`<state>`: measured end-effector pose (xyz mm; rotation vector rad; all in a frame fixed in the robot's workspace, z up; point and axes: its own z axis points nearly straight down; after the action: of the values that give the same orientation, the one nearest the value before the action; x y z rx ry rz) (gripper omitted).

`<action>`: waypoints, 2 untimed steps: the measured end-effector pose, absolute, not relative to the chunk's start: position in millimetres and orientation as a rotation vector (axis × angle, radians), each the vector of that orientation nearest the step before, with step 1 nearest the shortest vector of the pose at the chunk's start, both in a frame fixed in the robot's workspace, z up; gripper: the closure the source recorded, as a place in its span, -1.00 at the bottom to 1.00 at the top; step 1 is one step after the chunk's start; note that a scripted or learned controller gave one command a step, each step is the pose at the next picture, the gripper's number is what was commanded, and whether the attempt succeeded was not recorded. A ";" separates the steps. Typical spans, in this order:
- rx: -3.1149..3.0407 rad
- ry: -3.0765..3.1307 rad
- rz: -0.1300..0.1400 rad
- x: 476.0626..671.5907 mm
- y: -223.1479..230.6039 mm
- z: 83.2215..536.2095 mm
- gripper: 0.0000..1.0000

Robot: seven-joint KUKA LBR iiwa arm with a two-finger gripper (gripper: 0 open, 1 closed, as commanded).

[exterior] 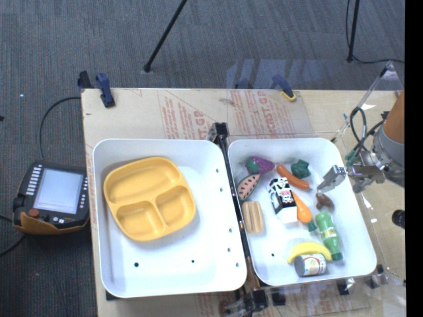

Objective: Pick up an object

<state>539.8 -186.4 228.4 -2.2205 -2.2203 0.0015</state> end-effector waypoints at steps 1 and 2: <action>-2.106 -2.363 -0.027 557.0 -172.8 113.3 -1.00; -2.174 -2.255 0.003 502.8 -120.6 85.4 -1.00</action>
<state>502.8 -120.6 85.4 -2.1737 -2.2550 0.0031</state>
